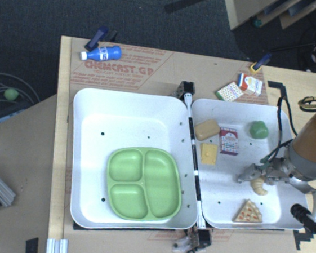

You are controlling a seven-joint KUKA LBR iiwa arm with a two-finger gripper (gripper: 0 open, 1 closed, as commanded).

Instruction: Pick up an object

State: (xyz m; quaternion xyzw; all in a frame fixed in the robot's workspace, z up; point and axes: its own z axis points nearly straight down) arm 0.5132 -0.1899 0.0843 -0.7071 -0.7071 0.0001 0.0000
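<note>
The right bin (216, 212) holds several small items: a tan bread-like block (207, 129), a yellow cheese square (208, 154), a red and white box (229, 141), a green rounded piece (258, 129) and a pizza slice (248, 212). A small beige lump (260, 188) lies in the middle right of that bin. My gripper (257, 177) is low in the bin, right over or against the beige lump, and the arm (314, 146) comes in from the right. Whether the lump is held cannot be seen.
The left bin (90, 121) carries a green divided plate (143, 182). Outside the bins at the back lie a blue and white bottle (101, 53) and small printed cards (239, 88). A black cable (282, 109) runs along the right bin's far right edge.
</note>
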